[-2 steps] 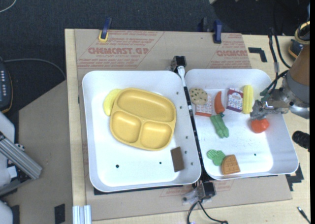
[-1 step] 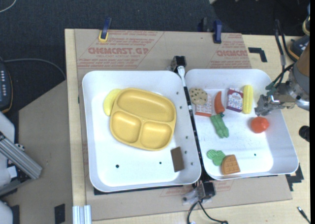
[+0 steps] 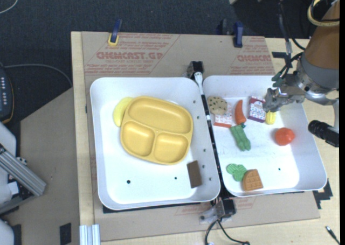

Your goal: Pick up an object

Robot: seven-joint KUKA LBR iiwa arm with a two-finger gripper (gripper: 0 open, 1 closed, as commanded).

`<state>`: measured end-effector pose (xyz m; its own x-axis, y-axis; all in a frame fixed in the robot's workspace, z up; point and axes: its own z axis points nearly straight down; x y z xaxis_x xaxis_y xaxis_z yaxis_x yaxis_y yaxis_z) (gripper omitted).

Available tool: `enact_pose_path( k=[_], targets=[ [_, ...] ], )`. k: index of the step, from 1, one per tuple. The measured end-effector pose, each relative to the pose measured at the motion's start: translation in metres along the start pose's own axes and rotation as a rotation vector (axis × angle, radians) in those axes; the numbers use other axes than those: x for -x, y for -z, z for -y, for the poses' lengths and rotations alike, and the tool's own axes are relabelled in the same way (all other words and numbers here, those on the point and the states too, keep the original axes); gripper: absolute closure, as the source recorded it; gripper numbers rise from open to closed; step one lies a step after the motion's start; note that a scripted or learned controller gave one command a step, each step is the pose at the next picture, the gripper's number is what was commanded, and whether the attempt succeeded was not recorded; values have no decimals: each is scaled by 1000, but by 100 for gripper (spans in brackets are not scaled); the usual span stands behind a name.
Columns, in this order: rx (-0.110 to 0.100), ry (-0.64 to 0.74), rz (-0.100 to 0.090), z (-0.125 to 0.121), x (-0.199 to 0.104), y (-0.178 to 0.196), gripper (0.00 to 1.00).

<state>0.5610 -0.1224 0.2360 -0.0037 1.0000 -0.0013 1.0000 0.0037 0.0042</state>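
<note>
My gripper hangs low over the back right part of the right bin, with the arm coming in from the right. Right under its tip lies a small yellow piece, partly hidden by the gripper. Touching the gripper's left side is a pink-and-white box. A red tomato lies just in front of the gripper, apart from it. Further left are an orange-red carrot, a speckled cookie and a green pickle.
A green broccoli piece and a brown toast lie at the right bin's front. The left bin holds a yellow divided plate, a yellow fruit behind it and a brown bar.
</note>
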Motion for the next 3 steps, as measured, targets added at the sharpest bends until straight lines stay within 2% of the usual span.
enact_pose_path(
  k=[1,2,3],
  targets=[
    [-1,2,-1,-29,-46,-17,100],
    [0,-2,0,-52,-51,-4,100],
    [-2,-3,0,-52,-57,-3,100]
  ],
)
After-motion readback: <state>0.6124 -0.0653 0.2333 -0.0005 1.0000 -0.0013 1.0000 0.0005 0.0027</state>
